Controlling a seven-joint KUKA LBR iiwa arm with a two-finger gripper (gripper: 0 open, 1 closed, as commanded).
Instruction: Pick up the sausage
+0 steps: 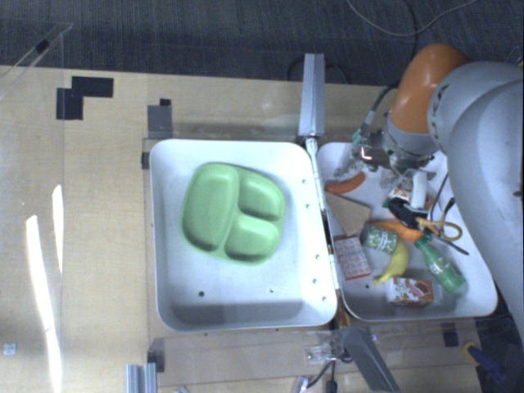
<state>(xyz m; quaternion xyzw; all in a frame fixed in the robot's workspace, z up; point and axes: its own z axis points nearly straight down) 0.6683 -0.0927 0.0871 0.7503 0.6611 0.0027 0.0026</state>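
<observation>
Sausage [344, 184] is parked at 10 o'clock in the right bin [360, 295], probably light, squishy and slick, so best pinched mid-length; jaws on the gripper [369, 157] at its 2 o'clock can't be judged apart or together.

Left bin [164, 301]: plain white. Plate [233, 211]: pale green all over, no pattern. Right bin [483, 301]: white. Sausage [345, 184]: orange-red. Banana [395, 263]: yellow, darker at the tips. Bottle [440, 268]: see-through green. Can [380, 237]: green and white label. Flat packet [353, 258]: red and white, fine print too small to read. Carton [409, 291]: red, brown and white. Table [82, 219]: pale tan wood with a black angular mark [82, 95]. Floor [205, 15]: dark blue-grey weave. Arm [483, 137]: grey, orange band.
</observation>
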